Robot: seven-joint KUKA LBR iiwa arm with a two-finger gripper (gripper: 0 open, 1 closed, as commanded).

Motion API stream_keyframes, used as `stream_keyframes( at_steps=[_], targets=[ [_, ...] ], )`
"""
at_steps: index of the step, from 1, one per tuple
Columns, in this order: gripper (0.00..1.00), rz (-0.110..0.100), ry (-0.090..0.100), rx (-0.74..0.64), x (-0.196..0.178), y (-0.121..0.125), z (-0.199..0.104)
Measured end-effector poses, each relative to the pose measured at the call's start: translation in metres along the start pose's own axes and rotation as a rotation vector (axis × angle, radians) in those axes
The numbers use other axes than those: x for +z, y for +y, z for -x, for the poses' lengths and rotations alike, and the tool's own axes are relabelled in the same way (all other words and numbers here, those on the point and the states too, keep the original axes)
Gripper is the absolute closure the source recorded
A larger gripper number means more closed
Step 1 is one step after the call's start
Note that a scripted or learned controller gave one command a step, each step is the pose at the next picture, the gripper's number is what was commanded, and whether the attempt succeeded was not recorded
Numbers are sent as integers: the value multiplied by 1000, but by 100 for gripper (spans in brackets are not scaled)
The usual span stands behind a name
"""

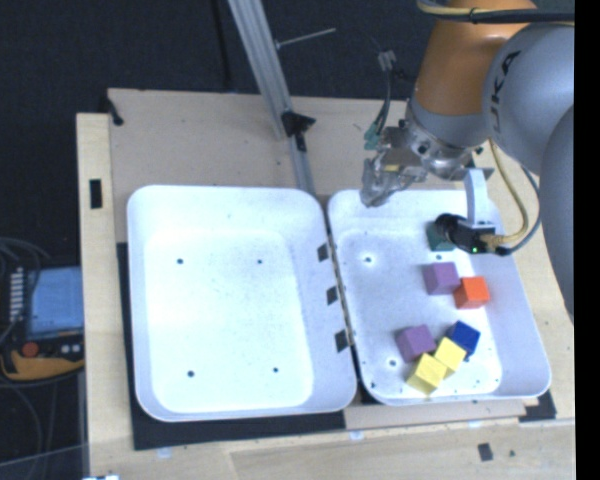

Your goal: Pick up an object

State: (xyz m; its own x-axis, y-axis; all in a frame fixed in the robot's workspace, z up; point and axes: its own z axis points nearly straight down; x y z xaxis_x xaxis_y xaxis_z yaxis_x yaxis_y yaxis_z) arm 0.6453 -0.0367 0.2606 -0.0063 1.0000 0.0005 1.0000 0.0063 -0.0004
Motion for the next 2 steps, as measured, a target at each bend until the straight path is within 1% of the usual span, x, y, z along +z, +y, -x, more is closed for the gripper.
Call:
stream_keyframes(
  at_steps=[1, 2],
  targets=[
    [100, 0, 1, -1, -3, -8, -51],
    [100, -1, 1, -1, -2, -21, -97]
  ],
)
